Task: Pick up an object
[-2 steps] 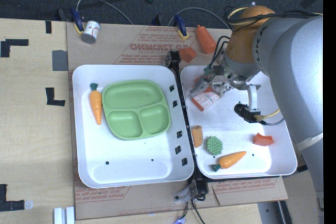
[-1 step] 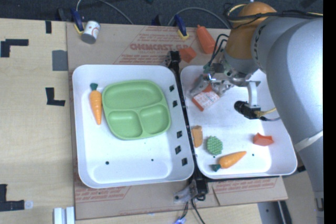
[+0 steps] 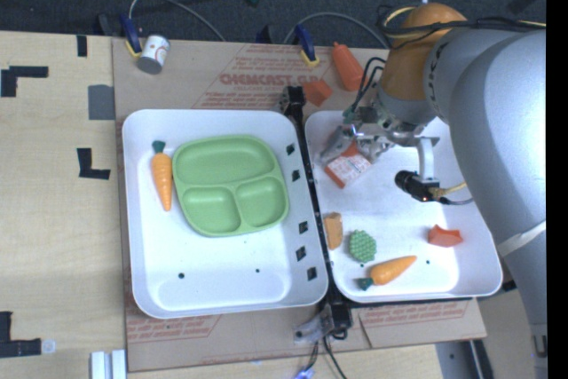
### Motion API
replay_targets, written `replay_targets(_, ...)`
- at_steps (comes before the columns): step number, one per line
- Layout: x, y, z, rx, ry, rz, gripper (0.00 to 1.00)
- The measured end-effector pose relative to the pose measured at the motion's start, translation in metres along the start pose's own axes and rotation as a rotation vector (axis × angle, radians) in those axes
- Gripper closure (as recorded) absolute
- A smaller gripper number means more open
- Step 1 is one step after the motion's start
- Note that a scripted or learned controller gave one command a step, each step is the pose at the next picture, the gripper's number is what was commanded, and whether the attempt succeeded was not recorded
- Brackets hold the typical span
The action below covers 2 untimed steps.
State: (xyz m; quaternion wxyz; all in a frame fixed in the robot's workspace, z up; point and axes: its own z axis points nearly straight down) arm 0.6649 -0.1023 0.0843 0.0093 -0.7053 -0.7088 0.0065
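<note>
My gripper (image 3: 358, 145) is low over the upper left of the right bin (image 3: 470, 280), with its fingers apart and nothing between them. A red and white packet (image 3: 348, 169) lies just below the fingertips, touching or nearly touching them. Further down the same bin lie a small tan block (image 3: 332, 230), a green knobbly piece (image 3: 361, 245), a toy carrot (image 3: 389, 270) and a red wedge (image 3: 445, 236). The grey arm with its orange band (image 3: 417, 58) covers the bin's upper right.
The left bin (image 3: 142, 280) holds a green divided plate (image 3: 232, 184) and a second carrot (image 3: 161, 177) along its left wall. Behind the bins, on the cardboard, lie an orange toy (image 3: 346, 67), a smaller orange piece (image 3: 317, 90) and a white can (image 3: 153, 52).
</note>
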Motion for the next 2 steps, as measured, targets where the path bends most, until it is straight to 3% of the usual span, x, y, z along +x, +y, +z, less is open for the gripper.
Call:
replay_targets(1, 0.0014, 0.0034, -0.0009, -0.021, -0.004, 0.004, 0.00)
replay_targets(2, 0.0024, 0.0031, -0.0101, -0.021, -0.003, 0.002, 1.00)
